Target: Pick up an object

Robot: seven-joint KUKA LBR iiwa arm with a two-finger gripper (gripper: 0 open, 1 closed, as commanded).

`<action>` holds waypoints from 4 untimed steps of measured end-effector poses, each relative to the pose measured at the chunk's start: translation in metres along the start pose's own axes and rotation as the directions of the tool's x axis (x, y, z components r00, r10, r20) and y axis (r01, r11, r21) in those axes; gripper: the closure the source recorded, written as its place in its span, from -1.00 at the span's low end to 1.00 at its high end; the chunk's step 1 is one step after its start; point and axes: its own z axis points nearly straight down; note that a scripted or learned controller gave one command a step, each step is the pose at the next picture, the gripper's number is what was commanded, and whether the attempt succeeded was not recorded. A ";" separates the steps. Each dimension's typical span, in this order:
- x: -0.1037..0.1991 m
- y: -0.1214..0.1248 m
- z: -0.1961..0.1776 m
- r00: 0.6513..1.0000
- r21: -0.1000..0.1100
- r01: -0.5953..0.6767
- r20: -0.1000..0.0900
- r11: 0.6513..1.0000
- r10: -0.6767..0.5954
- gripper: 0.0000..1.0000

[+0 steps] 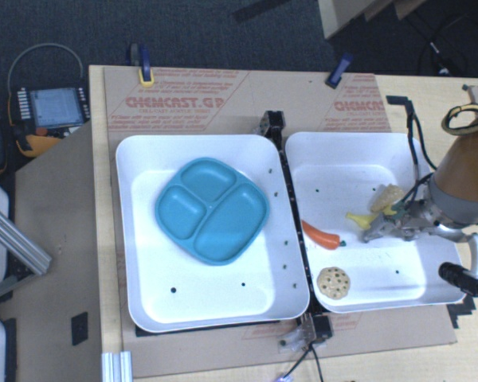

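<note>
Gripper (376, 231) sits low in the right bin (334, 153) by the yellow item (358, 220); finger state can't be told. Approach should be centred over the item, w/ the carrot (320, 235) left clear.

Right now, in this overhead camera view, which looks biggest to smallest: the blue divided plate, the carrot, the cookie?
1. Blue divided plate, by far the largest.
2. Carrot, longer than the cookie but thin.
3. Cookie, round and small.
Carrot and cookie cover similar area, so their order is unsure.
</note>
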 end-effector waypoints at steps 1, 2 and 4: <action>-0.001 0.001 -0.013 1.000 -0.006 -0.001 0.003 1.000 0.001 1.00; 0.006 0.002 -0.055 1.000 -0.007 0.001 0.004 1.000 -0.001 1.00; -0.002 0.008 -0.143 1.000 -0.012 0.001 0.006 1.000 -0.001 1.00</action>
